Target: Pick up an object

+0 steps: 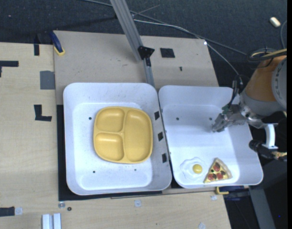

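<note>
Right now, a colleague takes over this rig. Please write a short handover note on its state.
Claw: low in the right bin, nothing seen between its tips.
Things: fried egg toy and pizza slice toy side by side at the right bin's near edge; yellow divided plate in the left bin.
Done: nothing picked.
Left: grasp and lift one object.

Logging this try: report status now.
Tool low in the right bin, nothing seen in it. Egg and pizza lie at the near edge. Yellow plate in the left bin.
</note>
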You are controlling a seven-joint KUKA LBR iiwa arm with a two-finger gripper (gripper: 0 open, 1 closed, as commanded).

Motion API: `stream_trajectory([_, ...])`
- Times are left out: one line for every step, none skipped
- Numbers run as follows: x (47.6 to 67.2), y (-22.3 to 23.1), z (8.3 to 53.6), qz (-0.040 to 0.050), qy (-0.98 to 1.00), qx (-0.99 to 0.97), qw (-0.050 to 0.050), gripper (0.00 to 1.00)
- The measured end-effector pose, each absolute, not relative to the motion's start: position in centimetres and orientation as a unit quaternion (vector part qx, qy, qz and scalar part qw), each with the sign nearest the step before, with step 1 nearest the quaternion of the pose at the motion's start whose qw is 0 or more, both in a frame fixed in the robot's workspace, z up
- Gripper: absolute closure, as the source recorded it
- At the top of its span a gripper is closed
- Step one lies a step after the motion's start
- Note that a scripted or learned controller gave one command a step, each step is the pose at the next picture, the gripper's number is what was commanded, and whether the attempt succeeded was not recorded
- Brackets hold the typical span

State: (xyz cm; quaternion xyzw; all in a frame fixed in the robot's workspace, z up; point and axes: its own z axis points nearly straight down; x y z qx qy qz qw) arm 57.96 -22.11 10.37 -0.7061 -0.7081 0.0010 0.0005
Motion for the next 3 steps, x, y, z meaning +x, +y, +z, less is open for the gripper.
stream_trajectory([58.5, -21.1, 15.4, -0.0012, -0.708, -0.706, -0.002, 1.00])
stream_trajectory([58.6, -20.0, 20.9, -0.0015, -0.708, -0.706, -0.002, 1.00])
stream_trajectory([59.0, -21.0, 26.5, -0.0011, -0.708, -0.707, -0.003, 1.00])
